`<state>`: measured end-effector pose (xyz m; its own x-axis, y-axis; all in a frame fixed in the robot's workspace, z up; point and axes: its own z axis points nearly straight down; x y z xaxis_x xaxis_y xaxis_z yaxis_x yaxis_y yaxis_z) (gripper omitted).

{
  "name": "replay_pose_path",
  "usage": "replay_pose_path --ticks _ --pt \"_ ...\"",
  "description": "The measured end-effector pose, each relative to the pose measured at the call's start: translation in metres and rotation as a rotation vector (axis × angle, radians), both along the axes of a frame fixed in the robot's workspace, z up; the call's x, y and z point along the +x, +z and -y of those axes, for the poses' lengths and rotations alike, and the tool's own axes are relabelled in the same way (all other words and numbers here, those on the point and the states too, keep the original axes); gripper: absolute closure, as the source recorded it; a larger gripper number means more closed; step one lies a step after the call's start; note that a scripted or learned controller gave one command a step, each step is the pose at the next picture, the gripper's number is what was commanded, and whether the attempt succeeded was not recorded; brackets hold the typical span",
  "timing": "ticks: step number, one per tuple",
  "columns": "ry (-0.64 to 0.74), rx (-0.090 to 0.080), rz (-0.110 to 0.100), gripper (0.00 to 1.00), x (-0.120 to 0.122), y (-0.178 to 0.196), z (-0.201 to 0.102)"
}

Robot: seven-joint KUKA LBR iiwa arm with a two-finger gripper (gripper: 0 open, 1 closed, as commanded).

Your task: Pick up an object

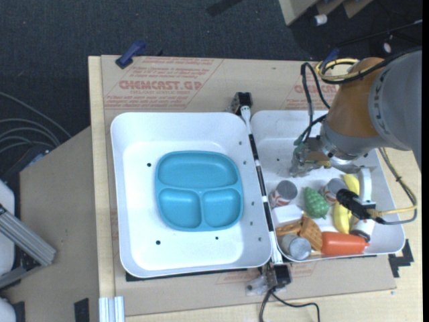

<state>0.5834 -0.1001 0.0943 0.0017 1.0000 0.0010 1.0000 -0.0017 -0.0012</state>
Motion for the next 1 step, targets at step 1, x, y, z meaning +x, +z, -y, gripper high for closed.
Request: replay_pose_path --ticks 1 --pt "0.0 0.0 0.0 0.0 -0.0001 -0.0001 0.0"
